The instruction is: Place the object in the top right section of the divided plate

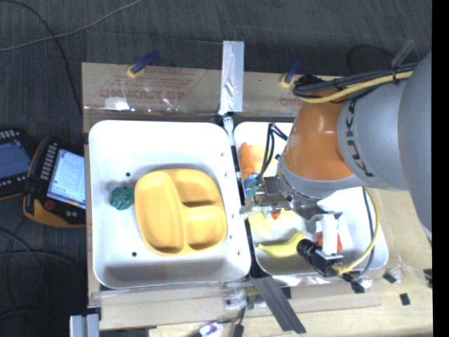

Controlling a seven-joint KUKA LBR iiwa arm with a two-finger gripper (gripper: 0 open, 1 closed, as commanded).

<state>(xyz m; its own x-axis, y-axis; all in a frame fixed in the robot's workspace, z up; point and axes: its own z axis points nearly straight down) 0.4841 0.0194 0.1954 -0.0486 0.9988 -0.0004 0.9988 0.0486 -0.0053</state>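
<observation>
Bench: wooden bench top fills mid-frame on dark carpet, with two clamps on its upper edge, one upper left, one upper centre-right.
My arm: grey arm with an orange band comes in from the upper right of the frame and covers most of the right bin.
Left bin: white left bin sits centre-left, touching the right bin along the middle divider.
Right bin: white right bin sits centre-right; I can see its lower right wall and bits of its floor past my wrist.
Divided plate: yellow divided plate lies flat in the middle of the left bin, one long section on its left side, two smaller sections on its right, upper and lower. All three look bare.
My gripper: gripper is low over the left part of the right bin, just right of the divider. Fingers hidden under the wrist hardware, so I cannot tell their spread or any hold.
Yellow object: banana-like yellow object lies on the right bin floor, just below my gripper.
Orange object: carrot-like orange object lies in the upper left of the right bin, beside the divider.
Teal object: small teal object rests on the left bin floor, touching or just beside the plate's left rim.
Pendant: handheld pendant with lit screen lies on the carpet at the left edge of frame.
</observation>
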